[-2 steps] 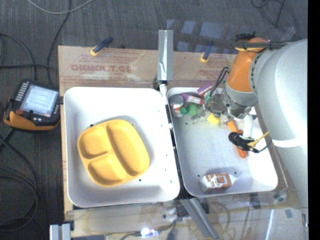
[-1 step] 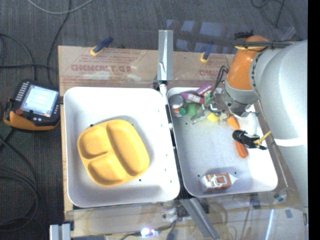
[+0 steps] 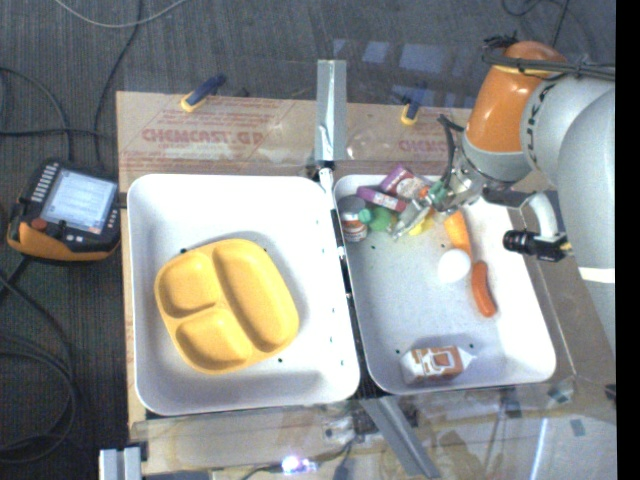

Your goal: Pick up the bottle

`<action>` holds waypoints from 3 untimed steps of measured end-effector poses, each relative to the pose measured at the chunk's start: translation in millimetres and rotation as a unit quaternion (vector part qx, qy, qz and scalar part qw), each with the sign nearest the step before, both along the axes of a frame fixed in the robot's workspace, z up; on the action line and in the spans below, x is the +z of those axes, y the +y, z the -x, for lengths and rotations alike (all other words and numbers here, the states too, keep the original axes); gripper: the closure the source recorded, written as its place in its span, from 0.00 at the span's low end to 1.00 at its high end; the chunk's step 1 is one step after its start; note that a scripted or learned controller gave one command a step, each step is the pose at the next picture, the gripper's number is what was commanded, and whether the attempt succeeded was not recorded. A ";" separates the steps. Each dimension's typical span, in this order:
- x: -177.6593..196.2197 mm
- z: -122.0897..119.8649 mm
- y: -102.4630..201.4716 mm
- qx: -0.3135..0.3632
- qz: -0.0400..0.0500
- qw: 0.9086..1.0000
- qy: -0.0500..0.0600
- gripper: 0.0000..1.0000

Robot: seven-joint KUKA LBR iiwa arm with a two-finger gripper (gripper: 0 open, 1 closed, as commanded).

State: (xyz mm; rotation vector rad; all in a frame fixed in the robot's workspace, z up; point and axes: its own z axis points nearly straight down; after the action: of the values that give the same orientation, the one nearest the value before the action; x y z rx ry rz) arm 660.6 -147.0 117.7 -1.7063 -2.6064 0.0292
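Dark carpet with loose cables all round, a brown worktop (image 3: 230, 133) carrying two white bins side by side, a teach pendant (image 3: 68, 211) on the floor well beyond the far bin. Your hand (image 3: 437, 196) sits low at the back edge of the near bin (image 3: 520, 358), over a tight clutter pile; whether it is open or closed cannot be told from here, and nothing is clearly seen held in it. Judging by shape, the bottle is most likely the small cylinder with the dark cap (image 3: 352, 218), out past the hand against the bin wall that meets the other bin; the identification is uncertain. Between it and the hand lie a green item (image 3: 381, 219), a purple-and-white pack (image 3: 396, 181) and some yellowish scraps, all touching or nearly so. On the hand's other side and forward: an orange carrot-like piece (image 3: 457, 230), a white egg shape (image 3: 454, 265), a red sausage (image 3: 483, 288), and a small carton (image 3: 436, 363) well apart at the front. The far bin (image 3: 150, 368) holds a yellow divided tray (image 3: 227, 303). Risks as you stand: closing here would likely catch the pack or the green item, not the bottle. The bottle is hard against the wall, so one finger may have no room to drop beside it and could strike the rim. A round body may roll or squirt out if pinched off-centre. Neighbours may be dragged along.
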 end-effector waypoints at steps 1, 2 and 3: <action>-28.5 18.2 23.9 0.046 0.004 0.999 -0.016 0.00; 64.8 47.5 103.5 -0.017 0.000 1.000 -0.015 0.00; 65.7 135.2 140.4 0.089 -0.002 0.996 -0.015 0.00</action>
State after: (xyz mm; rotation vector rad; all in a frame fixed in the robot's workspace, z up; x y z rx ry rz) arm 525.4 -6.6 183.4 -1.4799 -2.7696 0.0003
